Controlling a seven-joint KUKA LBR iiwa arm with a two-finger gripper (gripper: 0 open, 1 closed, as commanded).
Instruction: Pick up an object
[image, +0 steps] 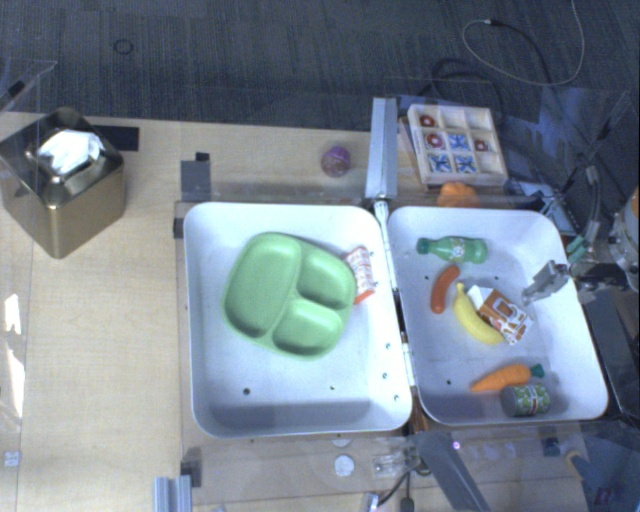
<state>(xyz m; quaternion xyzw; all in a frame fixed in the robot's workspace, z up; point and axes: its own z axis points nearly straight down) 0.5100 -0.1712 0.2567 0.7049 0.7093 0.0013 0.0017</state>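
From the overhead camera I see my gripper (548, 279) above the right bin (590, 340), near its right rim; I cannot tell its state. Just beside it lie a small carton (503, 316) and a banana (474, 318), with a sausage (443, 288), bottle (452, 249), carrot (502, 377) and can (526, 400) nearby.

Two white bins: left bin (215, 400), right bin (430, 395). Divided plate (285, 292): pale green all over. Packet (360, 272) at its edge: red and white, print unreadable. Bottle (453, 249): green, white label. Sausage (444, 288): red-orange. Banana (474, 318): yellow. Small carton (503, 315): orange and white. Carrot (503, 377): orange, green top. Can (526, 399): green. Tic-tac-toe board (453, 143): pale, with red and blue marks.
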